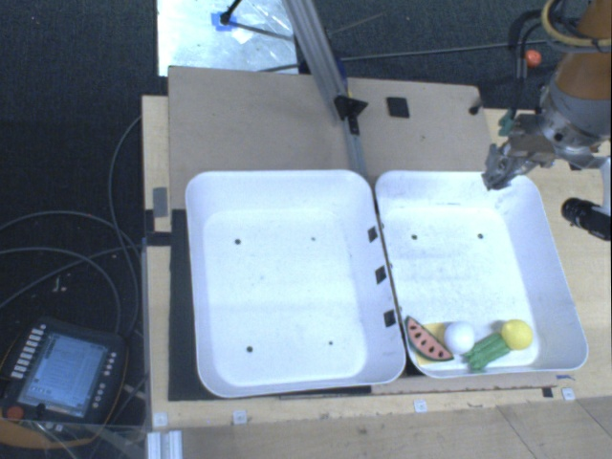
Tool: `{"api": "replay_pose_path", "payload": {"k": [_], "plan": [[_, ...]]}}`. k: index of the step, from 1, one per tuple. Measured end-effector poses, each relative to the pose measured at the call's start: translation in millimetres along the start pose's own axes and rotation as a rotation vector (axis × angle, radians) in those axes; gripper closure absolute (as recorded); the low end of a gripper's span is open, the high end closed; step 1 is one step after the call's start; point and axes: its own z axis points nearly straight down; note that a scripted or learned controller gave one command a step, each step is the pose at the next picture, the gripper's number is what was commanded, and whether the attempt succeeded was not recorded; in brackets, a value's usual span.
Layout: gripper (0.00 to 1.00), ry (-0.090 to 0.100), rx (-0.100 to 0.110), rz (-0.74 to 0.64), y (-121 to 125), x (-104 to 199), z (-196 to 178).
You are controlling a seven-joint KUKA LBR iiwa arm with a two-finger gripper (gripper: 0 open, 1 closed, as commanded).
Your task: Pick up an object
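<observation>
Pendant (59,369) lying on floor at far left, cables trailing, clear of bench. Left bin (287,280) sitting beside right bin (535,247), rims touching. Toys crowding right bin's near edge: watermelon slice (427,339), white ball (460,336), green piece (488,350), yellow ball (517,333), likely slid down there together. Gripper (498,174) hovering over right bin's far corner, well apart from toys, holding nothing; no candidate object reached yet. Jaw opening too small and blurred, cannot tell. Arm cut off at upper right.
</observation>
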Motion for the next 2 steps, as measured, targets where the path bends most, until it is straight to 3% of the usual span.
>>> {"api": "replay_pose_path", "payload": {"k": [1, 2], "plan": [[1.0, 0.001, 0.011, 0.003, -66.9, -40.5, 72.6], [1.0, 0.002, 0.006, -0.004, -75.9, -8.9, 73.4]]}}
